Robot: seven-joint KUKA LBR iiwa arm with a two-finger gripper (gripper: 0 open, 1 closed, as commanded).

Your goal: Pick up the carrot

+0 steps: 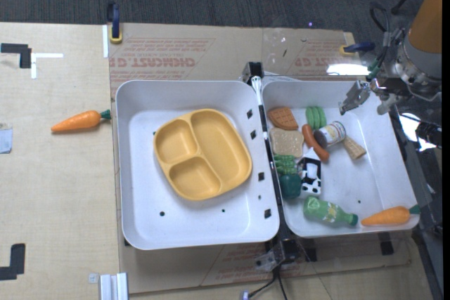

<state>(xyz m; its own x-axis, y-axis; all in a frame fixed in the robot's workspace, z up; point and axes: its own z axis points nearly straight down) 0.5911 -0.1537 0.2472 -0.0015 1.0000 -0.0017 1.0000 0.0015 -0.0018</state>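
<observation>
Risk: we are hovering the pincer (354, 97), fingers spread and empty, far above the tapered orange plastic carrot (386, 216); nearer clutter is inviting a wrong grasp.

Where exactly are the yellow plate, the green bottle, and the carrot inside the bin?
yellow plate (202, 153), camera view, central ridge where its compartments meet
green bottle (328, 213), camera view, middle of its body
carrot (386, 216), camera view, middle of its orange body

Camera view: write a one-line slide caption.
Pincer above right bin; one carrot inside, another carrot on the bench.
</observation>
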